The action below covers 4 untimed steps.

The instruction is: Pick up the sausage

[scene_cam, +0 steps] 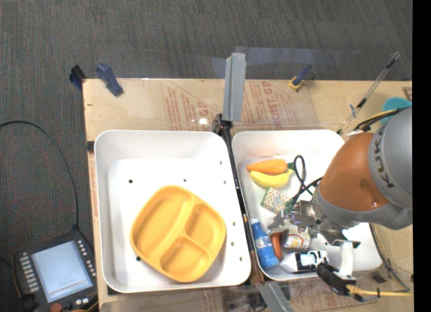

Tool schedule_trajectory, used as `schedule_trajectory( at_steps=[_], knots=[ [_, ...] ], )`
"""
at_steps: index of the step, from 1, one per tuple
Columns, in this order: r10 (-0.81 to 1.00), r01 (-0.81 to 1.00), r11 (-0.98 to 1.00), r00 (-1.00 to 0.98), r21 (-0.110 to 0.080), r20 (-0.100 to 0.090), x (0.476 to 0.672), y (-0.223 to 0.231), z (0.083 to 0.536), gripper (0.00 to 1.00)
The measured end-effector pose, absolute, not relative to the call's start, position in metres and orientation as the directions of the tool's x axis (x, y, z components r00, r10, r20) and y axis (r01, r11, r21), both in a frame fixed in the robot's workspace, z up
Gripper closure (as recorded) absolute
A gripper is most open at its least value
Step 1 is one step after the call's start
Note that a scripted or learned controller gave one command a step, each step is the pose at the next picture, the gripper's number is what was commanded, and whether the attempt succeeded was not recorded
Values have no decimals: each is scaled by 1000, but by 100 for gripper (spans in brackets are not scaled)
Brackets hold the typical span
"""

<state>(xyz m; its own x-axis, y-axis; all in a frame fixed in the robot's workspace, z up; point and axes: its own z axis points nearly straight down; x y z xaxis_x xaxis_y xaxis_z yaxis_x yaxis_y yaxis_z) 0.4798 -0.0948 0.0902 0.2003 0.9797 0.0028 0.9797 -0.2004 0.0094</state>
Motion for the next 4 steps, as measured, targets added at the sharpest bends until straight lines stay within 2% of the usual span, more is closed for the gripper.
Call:
schedule_trajectory(
  at_steps=[1, 2, 3, 4],
  knots=[
    [978, 978, -206, 206, 13, 5, 482, -96, 101, 100],
    [986, 985, -170, 170, -6, 0, 530, -38, 185, 100],
    [986, 986, -169, 169, -7, -1, 530, -38, 185, 0],
    [998, 998, -61, 61, -8, 2, 490, -104, 155, 0]
  ],
)
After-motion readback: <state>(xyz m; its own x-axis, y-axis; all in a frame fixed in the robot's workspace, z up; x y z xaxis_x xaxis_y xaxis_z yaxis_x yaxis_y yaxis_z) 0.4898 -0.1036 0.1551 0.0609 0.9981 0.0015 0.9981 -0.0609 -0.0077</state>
